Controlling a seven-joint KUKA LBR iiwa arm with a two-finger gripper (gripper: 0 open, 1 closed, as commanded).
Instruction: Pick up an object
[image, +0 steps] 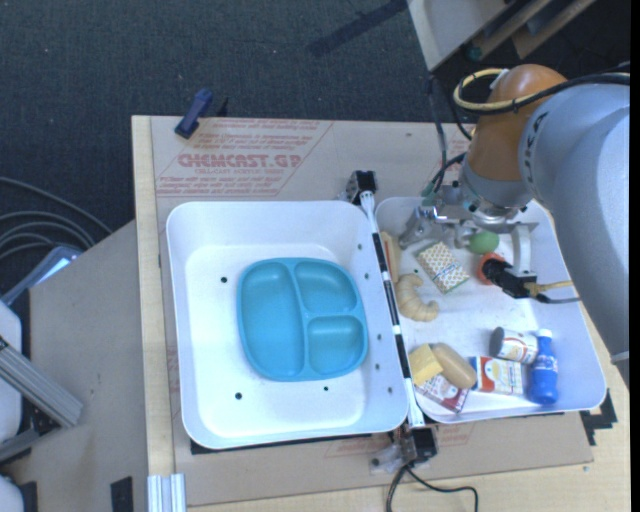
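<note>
the gripper (470, 232) sits low over the far end of the right bin (580, 385), with the grey arm and its orange band rising behind it. i cannot tell from this slanted view whether it is open, closed, or around anything; no object shows plainly in its grasp.

the nearest candidates crowd right under it. a small patterned block (442, 267) lies just beside the gripper on its near-left side, tilted so its long axis runs diagonally across the bin. a green ball (484, 241) sits almost directly beneath the gripper, partly hidden by the metal. an orange-red piece (493, 268) rests just on the near side. the croissant (417, 298) lies a little farther toward the near-left, close to the divider between the bins.

my judgement is that the move turns on the block or the ball, since both are within a short drop of the tool. the block would need the gripper turned to close across its short sides; the ball may roll away.

well apart, toward the near end of the bin, lie a blue bottle (543, 370), a small white bottle (516, 347) and a yellow wedge (426, 362). the left bin (195, 330) holds a blue divided plate (300, 318).
</note>
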